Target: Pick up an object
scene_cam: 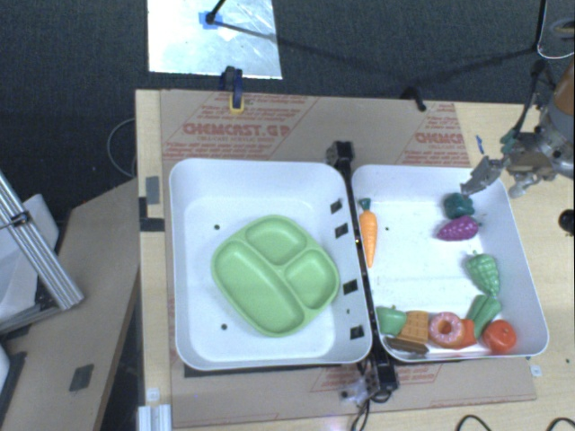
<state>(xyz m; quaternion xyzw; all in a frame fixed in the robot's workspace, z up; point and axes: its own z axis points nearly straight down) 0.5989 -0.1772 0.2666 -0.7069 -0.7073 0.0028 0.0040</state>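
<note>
A: What's the arm [559, 79] looking like at the right edge?

B: Showing pale grey housing, with an orange-tan patch sitting just above the wrist (the band, cropped by the frame).

A: And the wrist end?

B: Grey metal, blocky, looking like stacked brackets. A dark cable is running down along it from the top of the frame. A small blue-green spot is showing on the left side of the wrist block.

A: Gripper [490, 180]?

B: Two pale grey prongs, slim and angular, tapering to their tips. Markings and screws are reading too blurry to call.
</note>
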